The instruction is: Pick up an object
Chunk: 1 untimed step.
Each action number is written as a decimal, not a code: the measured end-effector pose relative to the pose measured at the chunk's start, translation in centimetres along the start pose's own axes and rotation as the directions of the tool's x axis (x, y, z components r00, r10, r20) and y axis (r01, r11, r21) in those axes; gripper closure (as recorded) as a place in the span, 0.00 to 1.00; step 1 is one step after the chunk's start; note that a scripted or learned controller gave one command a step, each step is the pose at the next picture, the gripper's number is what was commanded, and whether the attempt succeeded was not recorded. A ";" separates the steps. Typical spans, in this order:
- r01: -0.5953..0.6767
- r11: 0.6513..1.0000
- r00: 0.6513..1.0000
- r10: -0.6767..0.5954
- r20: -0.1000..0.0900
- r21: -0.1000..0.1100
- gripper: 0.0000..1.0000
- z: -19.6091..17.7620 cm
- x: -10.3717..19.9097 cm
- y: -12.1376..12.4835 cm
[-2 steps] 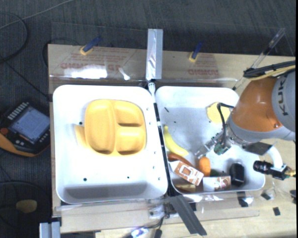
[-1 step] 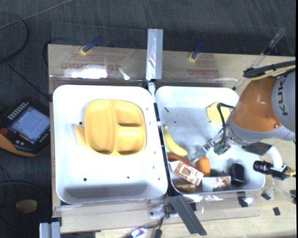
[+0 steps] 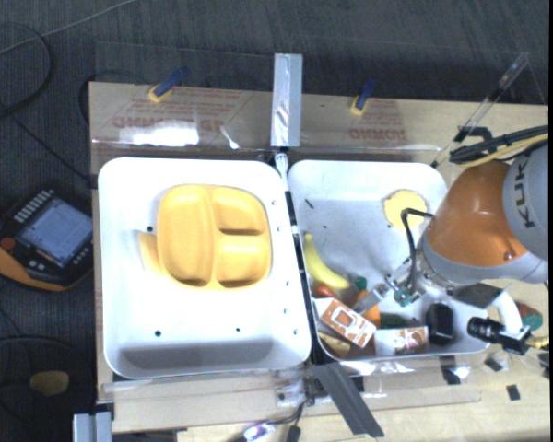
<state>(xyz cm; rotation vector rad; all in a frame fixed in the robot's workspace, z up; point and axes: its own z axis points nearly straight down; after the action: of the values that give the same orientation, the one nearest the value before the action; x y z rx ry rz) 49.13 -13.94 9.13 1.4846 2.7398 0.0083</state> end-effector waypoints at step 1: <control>0.001 1.000 1.000 -0.001 -0.008 0.000 1.00 -0.8 0.2 0.1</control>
<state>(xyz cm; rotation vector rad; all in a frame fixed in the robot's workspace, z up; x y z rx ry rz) 49.14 -13.72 9.96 1.4869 2.7471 0.0142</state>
